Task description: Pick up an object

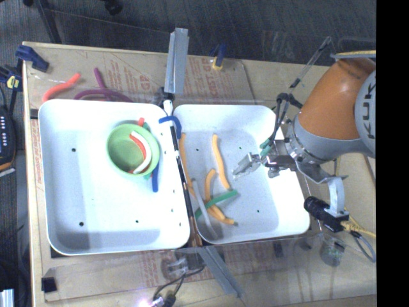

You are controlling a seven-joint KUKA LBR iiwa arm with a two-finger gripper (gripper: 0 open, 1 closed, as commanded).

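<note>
Several thin orange sticks (219, 160) lie curved, one green.

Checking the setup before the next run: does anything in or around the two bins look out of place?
A few loose items lie outside the bins: an orange piece and a purple tube sit on the bench behind the left bin. Inside that bin, a green bowl is tilted, with a blue stick poking out beneath it.

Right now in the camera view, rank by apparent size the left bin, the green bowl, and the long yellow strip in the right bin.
1. Left bin, largest.
2. Green bowl.
3. Long yellow strip, thin, smallest in area, though about as long as the bowl is wide.
</note>
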